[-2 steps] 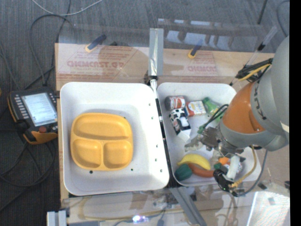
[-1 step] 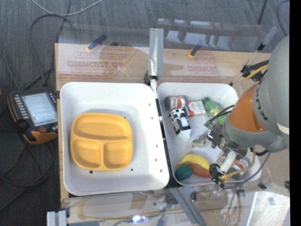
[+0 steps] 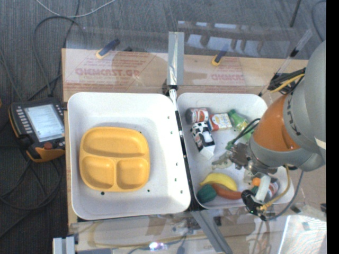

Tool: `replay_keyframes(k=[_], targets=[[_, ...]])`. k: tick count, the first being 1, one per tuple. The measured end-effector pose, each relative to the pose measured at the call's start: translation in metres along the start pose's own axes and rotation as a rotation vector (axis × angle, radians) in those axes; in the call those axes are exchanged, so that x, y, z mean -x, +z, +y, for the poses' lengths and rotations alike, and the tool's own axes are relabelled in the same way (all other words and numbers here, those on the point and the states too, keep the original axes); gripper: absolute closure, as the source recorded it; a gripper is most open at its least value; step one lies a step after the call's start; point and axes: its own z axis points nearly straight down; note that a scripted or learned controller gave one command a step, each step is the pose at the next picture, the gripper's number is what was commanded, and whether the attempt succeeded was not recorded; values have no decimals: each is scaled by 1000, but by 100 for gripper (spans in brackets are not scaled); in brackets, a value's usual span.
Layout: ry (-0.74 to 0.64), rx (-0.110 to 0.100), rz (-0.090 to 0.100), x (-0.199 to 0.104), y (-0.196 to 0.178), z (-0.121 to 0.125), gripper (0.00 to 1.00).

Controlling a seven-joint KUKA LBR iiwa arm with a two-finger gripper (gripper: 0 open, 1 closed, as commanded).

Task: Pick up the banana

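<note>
Banana [image 3: 221, 181] position: near end of the right-hand bin [image 3: 222, 97], close to the bin's front wall. Its long axis ran roughly across the view, from the divider side toward the arm side, with a slight curve.

Two items lay against the banana's near side: a green rounded item [image 3: 207, 193] at its divider end and a red-orange elongated item [image 3: 229, 194] along its underside edge. Both appeared to touch it. A descent onto the banana would probably have to come from its far, unobstructed side.

Pincer [image 3: 229, 159] position: just beyond the banana, over the middle of the same bin. The banana therefore lay toward the near edge from the pincer and slightly toward the divider. The pincer gripped nothing that could be seen. Whether it was open or closed could not be determined, because its metal parts merged with the wrist hardware behind them.

The arm [image 3: 275, 134] covered the arm-side corner of the bin, so the contents there were hidden.

Farther back in the right-hand bin stood a red can [image 3: 198, 115], a black-and-white package [image 3: 202, 135], a red-and-white box [image 3: 220, 121] and a green item [image 3: 238, 119], all well apart from the banana.

The left-hand bin [image 3: 106, 102] held a yellow compartment tray [image 3: 114, 158].
</note>
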Motion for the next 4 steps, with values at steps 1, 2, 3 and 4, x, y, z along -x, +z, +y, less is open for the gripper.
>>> replay_keyframes(k=[1, 2, 3, 4], targets=[[-179, -2, 2, 0, 0, 0, 0], [-179, -6, 4, -1, -8, -1, 100], [-179, -6, 4, -1, -8, -1, 0], [-151, -19, 4, -76, -93, -3, 0]])
